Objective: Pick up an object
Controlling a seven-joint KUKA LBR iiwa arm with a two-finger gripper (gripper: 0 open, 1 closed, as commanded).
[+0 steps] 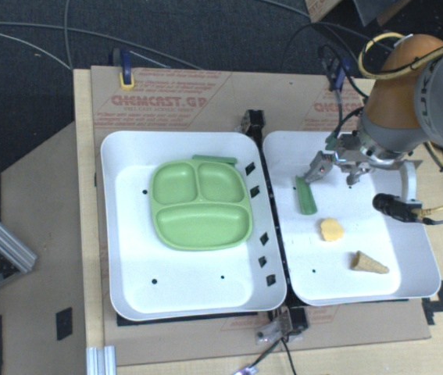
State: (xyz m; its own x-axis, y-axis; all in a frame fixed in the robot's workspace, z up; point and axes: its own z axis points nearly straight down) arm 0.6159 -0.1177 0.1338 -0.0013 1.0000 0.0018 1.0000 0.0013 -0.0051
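Green stick (306,197) beside tool (337,166), apparently apart; yellow round (331,230), tan wedge (369,263) nearby.

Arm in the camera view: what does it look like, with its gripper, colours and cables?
The arm is bulky and rounded, grey, with a glossy orange band above the wrist. A yellow cable loops over that band, with dark wires beside it. The gripper is a small bare-metal assembly with thin silver fingers. A black cylindrical part juts out below, trailing a yellowish lead.
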